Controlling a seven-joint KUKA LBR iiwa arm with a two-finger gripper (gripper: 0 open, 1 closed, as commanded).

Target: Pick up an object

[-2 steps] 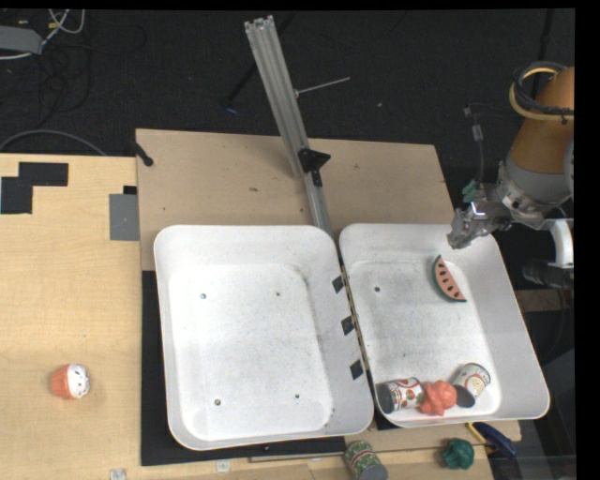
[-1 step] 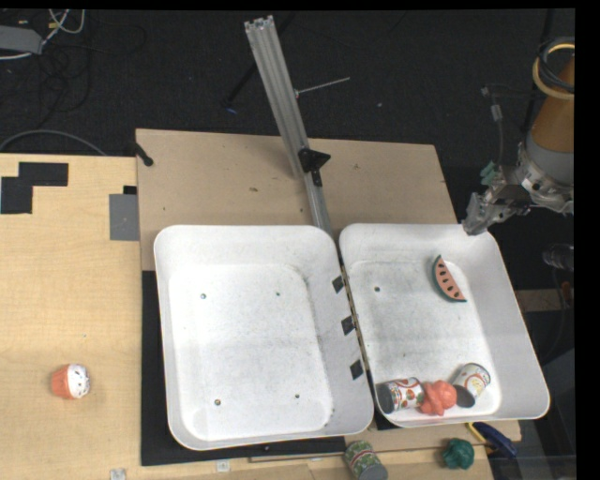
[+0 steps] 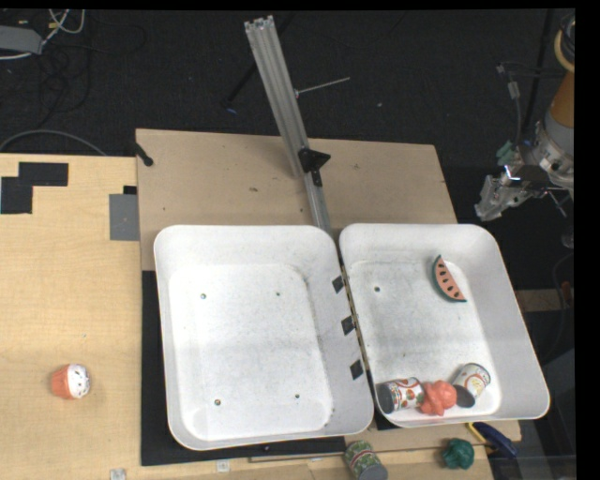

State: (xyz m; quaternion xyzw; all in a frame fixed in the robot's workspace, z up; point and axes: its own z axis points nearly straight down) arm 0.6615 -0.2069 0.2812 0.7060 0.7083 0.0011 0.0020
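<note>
Hovering far right, outside white right bin [image 3: 502, 281]: grey two-finger gripper [image 3: 494, 197], finger state indiscernible. Inside: red watermelon-slice toy [image 3: 448, 279]; two small cans [image 3: 403, 394] near edge.

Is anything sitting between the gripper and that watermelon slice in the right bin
Nothing visible does. The gripper hangs outside the right bin, past its upper right corner. The watermelon slice lies alone on the bin floor near the right wall. The two cans and the red toy cluster at the bin's lower edge, off that path.

Robotics lab: plywood bench [image 3: 375, 178], two white test bins [image 3: 187, 253], aluminium rail [image 3: 281, 94], loose cables [image 3: 37, 28].
</note>
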